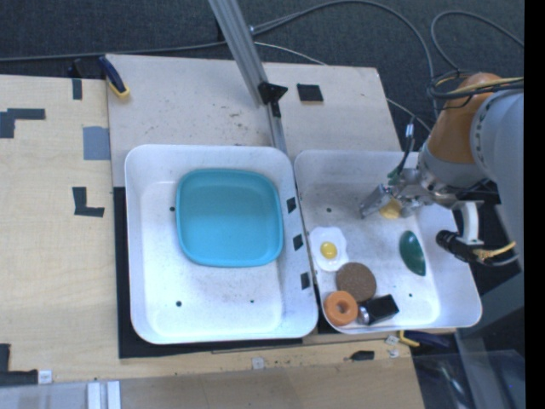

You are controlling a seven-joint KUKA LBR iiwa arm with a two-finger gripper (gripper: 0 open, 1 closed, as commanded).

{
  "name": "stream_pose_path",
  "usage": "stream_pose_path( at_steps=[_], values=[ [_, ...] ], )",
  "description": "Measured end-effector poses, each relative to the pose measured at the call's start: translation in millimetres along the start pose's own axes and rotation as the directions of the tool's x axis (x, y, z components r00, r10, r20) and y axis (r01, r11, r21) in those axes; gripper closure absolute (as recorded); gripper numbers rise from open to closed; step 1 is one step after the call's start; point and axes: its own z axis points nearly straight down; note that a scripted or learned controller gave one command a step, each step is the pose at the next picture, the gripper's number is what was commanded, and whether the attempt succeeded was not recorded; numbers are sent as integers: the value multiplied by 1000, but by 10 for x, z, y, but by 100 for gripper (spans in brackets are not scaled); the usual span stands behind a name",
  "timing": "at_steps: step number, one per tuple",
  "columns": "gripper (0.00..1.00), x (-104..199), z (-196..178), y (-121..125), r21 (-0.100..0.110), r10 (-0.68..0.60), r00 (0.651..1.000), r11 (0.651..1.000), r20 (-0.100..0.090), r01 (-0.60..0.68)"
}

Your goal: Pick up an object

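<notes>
From above, the gripper (pixel 375 204) is low in the right bin (pixel 341 170), near its upper middle. A small yellow object (pixel 391 210) lies just beside it, at its right edge, perhaps touching it; whether the gripper is spread or pinching, I cannot tell. Below lie a fried egg toy (pixel 329 250), a brown disc (pixel 355 280), an orange ring (pixel 341 308), a black block (pixel 379 308) and a green leaf-shaped piece (pixel 413 252). The left bin (pixel 153 313) holds a blue plate (pixel 230 217).
</notes>
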Motion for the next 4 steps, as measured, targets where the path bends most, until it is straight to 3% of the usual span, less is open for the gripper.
stream_pose_path(
  at_steps=[1,4],
  values=[
    [100,4,-106,3,-1,-1,1000,1000,0,1],
    [100,48,-1548,87,-2,0,1000,1000,0,0]
  ],
)
